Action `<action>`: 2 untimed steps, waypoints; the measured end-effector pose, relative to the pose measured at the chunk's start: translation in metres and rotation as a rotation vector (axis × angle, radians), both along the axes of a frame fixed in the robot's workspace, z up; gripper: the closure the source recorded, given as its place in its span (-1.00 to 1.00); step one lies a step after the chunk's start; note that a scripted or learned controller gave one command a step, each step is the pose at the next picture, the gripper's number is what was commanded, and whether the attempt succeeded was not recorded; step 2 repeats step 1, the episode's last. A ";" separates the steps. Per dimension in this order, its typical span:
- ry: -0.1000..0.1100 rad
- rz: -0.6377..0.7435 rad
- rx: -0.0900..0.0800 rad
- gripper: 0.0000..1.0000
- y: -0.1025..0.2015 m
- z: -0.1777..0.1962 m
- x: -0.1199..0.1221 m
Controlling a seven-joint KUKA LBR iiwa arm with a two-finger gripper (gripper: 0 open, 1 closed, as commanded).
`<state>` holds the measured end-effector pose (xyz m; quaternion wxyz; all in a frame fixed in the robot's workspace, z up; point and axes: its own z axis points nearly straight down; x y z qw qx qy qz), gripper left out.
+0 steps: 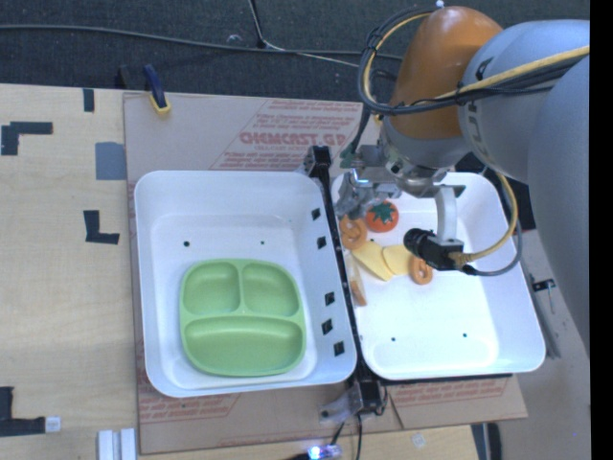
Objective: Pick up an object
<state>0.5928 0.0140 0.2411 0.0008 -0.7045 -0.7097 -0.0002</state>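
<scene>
My gripper [357, 202] hangs over the upper left corner of the right bin [450, 338], just above a cluster of small toy foods. A red tomato [383, 217] lies right beside the fingertips. Below it sit a yellow cheese wedge [380, 260], an orange pretzel-like piece [352, 232] and an orange ring [420, 272]. A slim tan stick [357, 287] lies along the bin's left wall. Nothing shows clearly between the fingers.
The left bin [163, 209] holds a green divided plate [242, 316]. A black divider with clips [330, 257] runs between the bins. The arm's orange band [441, 56] and grey body cover the right bin's upper right. Cables trail across the dark floor behind.
</scene>
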 end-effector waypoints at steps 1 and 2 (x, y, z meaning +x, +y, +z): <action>0.003 -0.001 -0.001 1.00 0.052 -0.015 -0.013; 0.003 -0.001 -0.001 1.00 0.052 -0.015 -0.013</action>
